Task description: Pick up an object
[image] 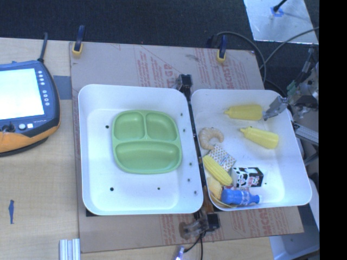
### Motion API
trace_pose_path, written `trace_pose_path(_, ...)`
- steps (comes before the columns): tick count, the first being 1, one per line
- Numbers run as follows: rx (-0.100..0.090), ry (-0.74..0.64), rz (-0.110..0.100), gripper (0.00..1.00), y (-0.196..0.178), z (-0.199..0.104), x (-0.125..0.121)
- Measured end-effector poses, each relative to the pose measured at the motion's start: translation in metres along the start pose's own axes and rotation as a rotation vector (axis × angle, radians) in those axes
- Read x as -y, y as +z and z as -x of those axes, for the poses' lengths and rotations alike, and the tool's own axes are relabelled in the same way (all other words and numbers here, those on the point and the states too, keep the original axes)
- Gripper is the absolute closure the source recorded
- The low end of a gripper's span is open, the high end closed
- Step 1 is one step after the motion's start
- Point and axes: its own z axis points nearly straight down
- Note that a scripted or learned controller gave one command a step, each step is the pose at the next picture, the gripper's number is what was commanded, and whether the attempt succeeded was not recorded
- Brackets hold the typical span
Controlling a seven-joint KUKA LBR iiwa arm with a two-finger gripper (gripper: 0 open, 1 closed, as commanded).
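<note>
- Rightward, at the far edge of the right bin [301, 161], the gripper [272, 110] reaches in over the rim, its grey tip low above the white floor.
- Its fingertip sits just beside the right end of a yellow squeeze bottle [245, 112] lying on its side near the bin's back wall; whether they touch cannot be told.
- Whether the fingers are apart or together cannot be made out; nothing is seen between them.
- A second yellow bottle [261, 137] lies tilted just below and to the left of the gripper, near it but apart.
- Farther from the gripper, toward the bin's middle and front, lie a beige croissant-like piece [210, 137], a patterned packet [223, 156], a corn cob [217, 170], a black-and-white carton [248, 176] and a blue bottle [238, 199], crowded together.
- The left bin [92, 145] holds a green divided plate [146, 142], well apart from the gripper.
- A tablet-like pendant [24, 104] rests on the bench at the far left.
</note>
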Motion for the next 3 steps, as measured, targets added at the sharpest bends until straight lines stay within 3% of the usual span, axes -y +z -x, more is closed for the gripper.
trace_pose_path(1, -0.001, -0.002, -0.002, 0.00, 0.141, -0.074, 0.000)
trace_pose_path(2, 0.000, -0.001, -0.002, 0.00, 0.141, -0.091, 0.060)
trace_pose_path(3, 0.002, 0.002, 0.004, 0.00, 0.002, -0.004, 0.029)
